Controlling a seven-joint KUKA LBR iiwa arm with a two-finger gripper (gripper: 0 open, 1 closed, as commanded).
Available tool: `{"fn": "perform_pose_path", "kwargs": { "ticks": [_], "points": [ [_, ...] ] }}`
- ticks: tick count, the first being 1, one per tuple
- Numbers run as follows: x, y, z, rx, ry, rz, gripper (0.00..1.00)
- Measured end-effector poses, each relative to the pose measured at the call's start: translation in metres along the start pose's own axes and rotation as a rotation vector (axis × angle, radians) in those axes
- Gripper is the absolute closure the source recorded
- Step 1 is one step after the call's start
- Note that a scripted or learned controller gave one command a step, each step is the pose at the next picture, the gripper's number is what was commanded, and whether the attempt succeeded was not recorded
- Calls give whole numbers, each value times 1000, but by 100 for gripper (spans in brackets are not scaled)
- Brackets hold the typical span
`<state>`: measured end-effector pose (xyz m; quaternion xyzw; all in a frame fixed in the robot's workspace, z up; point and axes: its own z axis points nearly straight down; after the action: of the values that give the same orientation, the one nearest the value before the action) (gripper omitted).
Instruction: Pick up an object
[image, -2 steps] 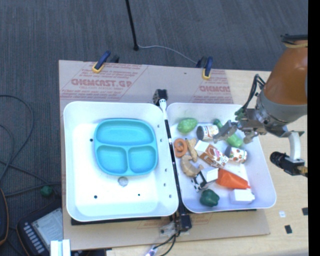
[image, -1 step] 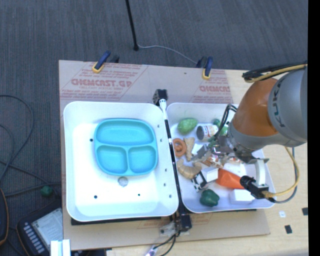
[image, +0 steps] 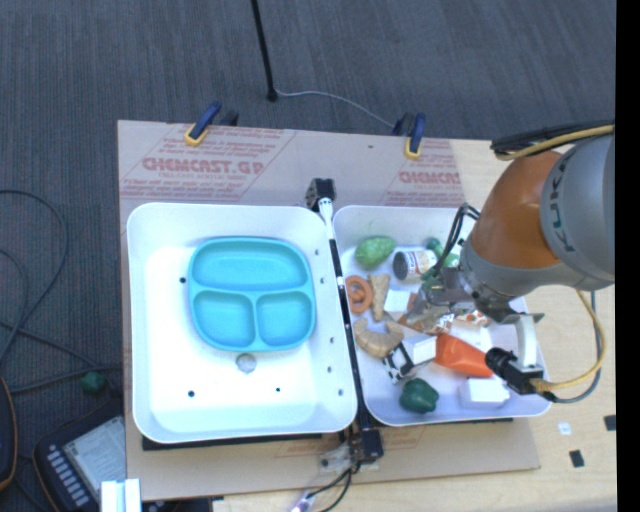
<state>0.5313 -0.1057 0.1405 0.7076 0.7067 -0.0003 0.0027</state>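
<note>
Arm over the right bin, gripper down in the clutter.

You've got two shallow white plastic bins; the left bin holds one smooth blue tray with three compartments. The right bin's pile: one green lumpy ball, one dark green pepper, one orange cone, one small can, one orange ring. Whether the gripper is parted or closed, you can't tell here.

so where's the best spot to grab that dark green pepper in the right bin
Probably the dark green pepper across its rounded body, coming straight down. It lies near the right bin's front wall, apart from the central pile, with a white block to its right, so top approach looks least crowded.
</note>
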Motion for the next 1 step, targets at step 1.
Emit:
{"fn": "perform_pose_path", "kwargs": {
  "ticks": [1],
  "points": [
    [51,-3,-104,3,4,-3,100]
  ]
}}
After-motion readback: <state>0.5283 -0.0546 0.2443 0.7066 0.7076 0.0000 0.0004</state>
